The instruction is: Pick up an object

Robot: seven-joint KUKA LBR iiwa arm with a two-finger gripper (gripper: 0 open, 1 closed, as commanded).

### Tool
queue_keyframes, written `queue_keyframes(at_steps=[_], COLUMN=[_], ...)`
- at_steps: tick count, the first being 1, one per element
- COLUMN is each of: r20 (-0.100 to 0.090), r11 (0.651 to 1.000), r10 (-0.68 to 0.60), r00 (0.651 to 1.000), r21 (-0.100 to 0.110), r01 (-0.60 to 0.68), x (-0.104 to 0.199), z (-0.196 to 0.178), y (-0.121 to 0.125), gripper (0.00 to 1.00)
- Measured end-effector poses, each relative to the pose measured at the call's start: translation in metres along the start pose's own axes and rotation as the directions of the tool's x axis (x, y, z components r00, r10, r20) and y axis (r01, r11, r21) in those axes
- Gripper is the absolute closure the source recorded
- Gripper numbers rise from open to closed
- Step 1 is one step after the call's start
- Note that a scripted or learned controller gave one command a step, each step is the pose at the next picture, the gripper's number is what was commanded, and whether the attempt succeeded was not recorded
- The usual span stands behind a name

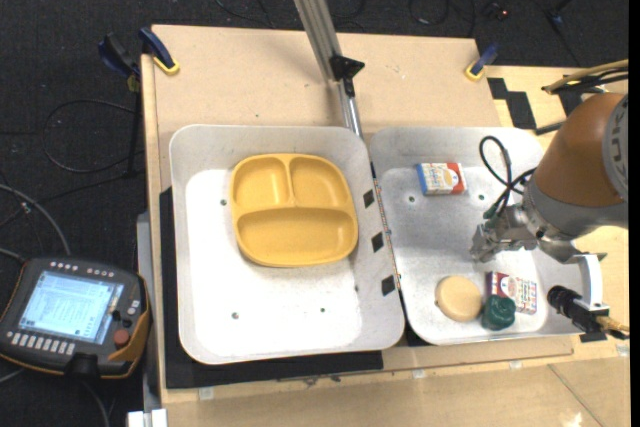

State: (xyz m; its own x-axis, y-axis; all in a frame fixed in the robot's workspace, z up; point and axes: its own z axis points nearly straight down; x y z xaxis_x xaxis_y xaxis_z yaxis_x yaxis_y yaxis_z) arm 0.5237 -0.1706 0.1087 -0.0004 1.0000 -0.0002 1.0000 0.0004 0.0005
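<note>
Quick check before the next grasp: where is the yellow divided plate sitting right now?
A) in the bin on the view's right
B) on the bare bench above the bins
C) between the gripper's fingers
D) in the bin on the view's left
D: the yellow divided plate lies flat in the left bin, apart from the gripper over the right bin.

2 bins side by side on the bench (420, 65), touching along their inner edges. Left bin (200, 315): divided plate (294, 209) in the upper middle, nearer the back edge than the front. Right bin (410, 315): small box (440, 178) near the back edge, centre. Round disc (459, 298) by the front edge, a second small box (511, 289) to its right, ball (498, 313) at that box's front, near the front right corner. Gripper (492, 243) above the bin's right half, between the back box and the front group. Handheld screen unit (70, 315) off the bench's left edge, near the front.
</note>
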Motion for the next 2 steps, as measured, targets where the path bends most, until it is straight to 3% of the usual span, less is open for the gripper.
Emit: queue_keyframes(at_steps=[2], r20=[0.003], r11=[1.0], r10=[-0.002], r00=[1.0], r21=[-0.006], r01=[0.002], x=[-0.016], z=[-0.116], y=[0.003], gripper=[1.0])
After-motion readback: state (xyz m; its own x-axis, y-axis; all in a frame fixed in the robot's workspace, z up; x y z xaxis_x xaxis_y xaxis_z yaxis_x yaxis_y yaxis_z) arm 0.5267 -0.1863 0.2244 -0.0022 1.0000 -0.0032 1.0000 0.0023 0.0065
